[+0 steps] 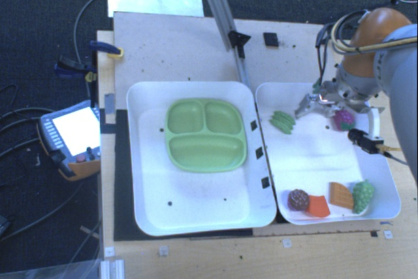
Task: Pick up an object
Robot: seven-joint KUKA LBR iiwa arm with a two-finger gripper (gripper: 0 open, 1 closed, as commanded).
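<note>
Dark carpet strewn with cables surrounded a pale workbench (183, 42) carrying two shallow white bins side by side. At frame right the grey arm (392, 55), orange-banded above the wrist, reached over the right bin (326, 153), while the left bin (150, 160) held a green divided plate (206, 135). The gripper (321, 101) hovered at the right bin's upper edge with its fingers spread apart and nothing between them. A purple berry-like toy (343, 119) lay just beside it, a green pea pod (283, 121) nearby to the left. Four more toys sat along the bin's lower edge. A clean pick likely meant centring the open fingers over one item, the berry being closest, before descending and closing.
</note>
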